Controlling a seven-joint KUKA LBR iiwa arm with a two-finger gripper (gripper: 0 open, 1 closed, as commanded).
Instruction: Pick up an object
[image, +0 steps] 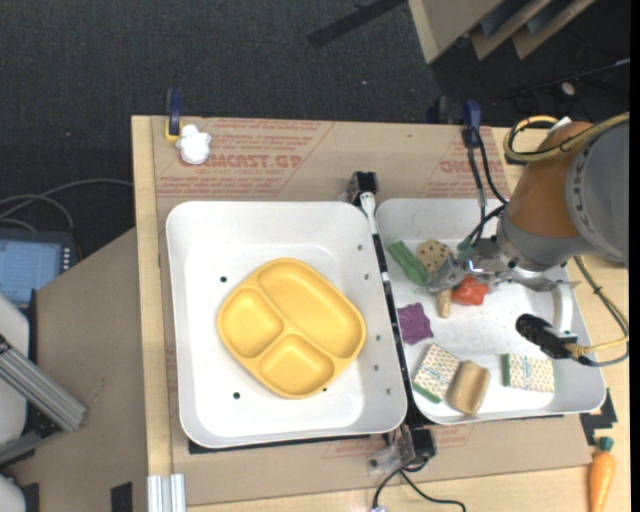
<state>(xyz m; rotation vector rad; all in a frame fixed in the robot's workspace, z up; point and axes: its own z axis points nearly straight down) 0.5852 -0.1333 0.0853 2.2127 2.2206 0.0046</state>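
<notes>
A cardboard-topped bench is seen from above, and 2 white bins are set on it side by side. The left bin is taken up by 1 yellow plate with 3 compartments, laid near its middle. The grey arm is reached in from 3 o'clock over the right bin. The gripper is held low near that bin's centre; whether it is wide or narrow cannot be told. A red lump is found just at 6 o'clock of the gripper, on the bin floor. At the bin's 6 o'clock edge, a tan cylinder is laid between 2 patterned packets. A green strip and a speckled ball are placed at 10 o'clock. A purple scrap is placed at 8 o'clock.
</notes>
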